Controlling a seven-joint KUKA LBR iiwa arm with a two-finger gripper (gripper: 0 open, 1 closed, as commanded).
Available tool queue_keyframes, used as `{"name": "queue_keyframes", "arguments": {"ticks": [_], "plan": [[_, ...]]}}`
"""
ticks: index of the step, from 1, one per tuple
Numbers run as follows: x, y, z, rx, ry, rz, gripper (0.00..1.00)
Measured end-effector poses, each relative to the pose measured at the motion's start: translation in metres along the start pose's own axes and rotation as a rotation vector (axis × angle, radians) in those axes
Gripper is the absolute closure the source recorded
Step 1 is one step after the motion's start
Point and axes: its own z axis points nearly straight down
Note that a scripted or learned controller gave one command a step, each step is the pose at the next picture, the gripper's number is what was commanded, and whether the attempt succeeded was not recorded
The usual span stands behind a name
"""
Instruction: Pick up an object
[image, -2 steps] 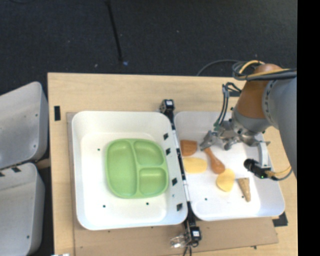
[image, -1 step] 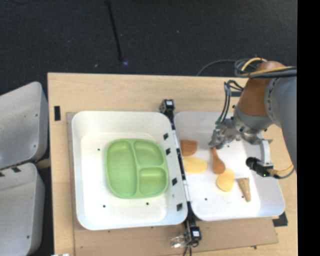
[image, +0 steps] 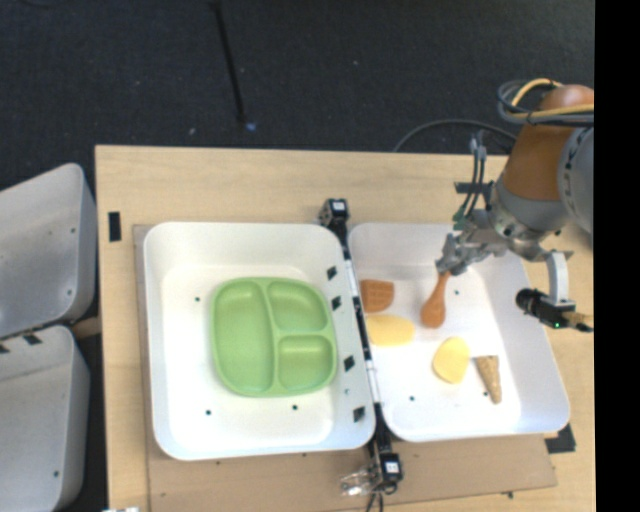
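though poised at the top of the brown spoon (image: 435, 300) in the right bin (image: 520, 400), gripper (image: 455, 255) fingers too blurred to tell apart. risks clipping the thin handle, likely skidding it toward the orange piece (image: 377, 294) instead of lifting it.

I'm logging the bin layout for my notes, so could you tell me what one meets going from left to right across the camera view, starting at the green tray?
Green divided tray → orange-brown slice → yellow piece → ice cream cone.
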Motion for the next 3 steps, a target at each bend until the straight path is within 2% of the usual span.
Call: {"name": "queue_keyframes", "arguments": {"ticks": [1, 2, 3], "plan": [[0.008, 0.006, -0.052, 0.000, 0.001, -0.002, 1.00], [0.000, 0.003, -0.115, -0.001, -0.001, -0.003, 1.00], [0.049, -0.005, -0.118, 0.007, 0.002, -0.003, 1.00]]}}
